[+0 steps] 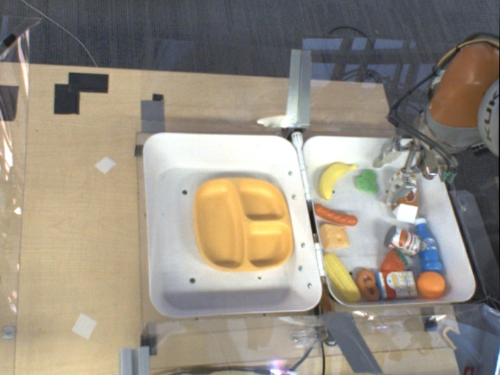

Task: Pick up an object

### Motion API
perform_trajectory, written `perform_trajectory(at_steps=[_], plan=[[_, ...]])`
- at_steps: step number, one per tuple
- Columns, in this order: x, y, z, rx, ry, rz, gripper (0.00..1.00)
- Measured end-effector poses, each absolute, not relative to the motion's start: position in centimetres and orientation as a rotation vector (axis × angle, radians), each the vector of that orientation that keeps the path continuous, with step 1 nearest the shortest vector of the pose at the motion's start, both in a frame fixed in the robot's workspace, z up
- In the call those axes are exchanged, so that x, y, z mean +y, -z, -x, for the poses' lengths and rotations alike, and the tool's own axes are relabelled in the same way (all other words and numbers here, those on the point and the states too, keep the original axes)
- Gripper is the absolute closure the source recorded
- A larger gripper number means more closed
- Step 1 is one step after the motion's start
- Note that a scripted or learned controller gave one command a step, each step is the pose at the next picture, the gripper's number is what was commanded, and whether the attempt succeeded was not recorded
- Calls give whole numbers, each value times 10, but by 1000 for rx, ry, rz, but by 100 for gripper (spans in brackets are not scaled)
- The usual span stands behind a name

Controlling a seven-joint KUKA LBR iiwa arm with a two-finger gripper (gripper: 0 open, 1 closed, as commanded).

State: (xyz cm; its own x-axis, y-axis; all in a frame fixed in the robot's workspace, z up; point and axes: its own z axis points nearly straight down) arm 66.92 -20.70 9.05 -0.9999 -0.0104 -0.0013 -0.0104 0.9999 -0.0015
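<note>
a: white plastic, both bins. the right bin [461, 244] is where you're working; it carries the toy food. the gripper [405, 184] sits low over that bin's far right part, above a small white block [405, 212].

b: which step would you call it?

a: the reach, i'd judge, coming down for a pick. nothing looks lifted. whether the gripper is wide or closed, you cannot tell from this slant; wires and metal blur together there, and i see nothing clearly held in it.

b: what does the next move call for?

a: a straight drop onto one thing only. the block lies just under the gripper, with a red-and-white can [404, 241] and a blue bottle [427, 244] close beside it, so a sloppy descent may nudge those. the banana [333, 177] and green piece [366, 181] lie further left, apart from the crowd.

b: and the surroundings?

a: the left bin [160, 233] carries a yellow tray [242, 222], sitting flat. both bins rest on a pale wood worktop [70, 233] with black tape marks [78, 90] at its far left. beyond it you have dark carpet [195, 14].
</note>
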Motion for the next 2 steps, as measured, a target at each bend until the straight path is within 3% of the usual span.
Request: perform_trajectory(at_steps=[1, 2], plan=[[-121, -89, -626, 3125, -4, -171, 0], [-81, -90, -568, 3101, -3, -413, 0]])
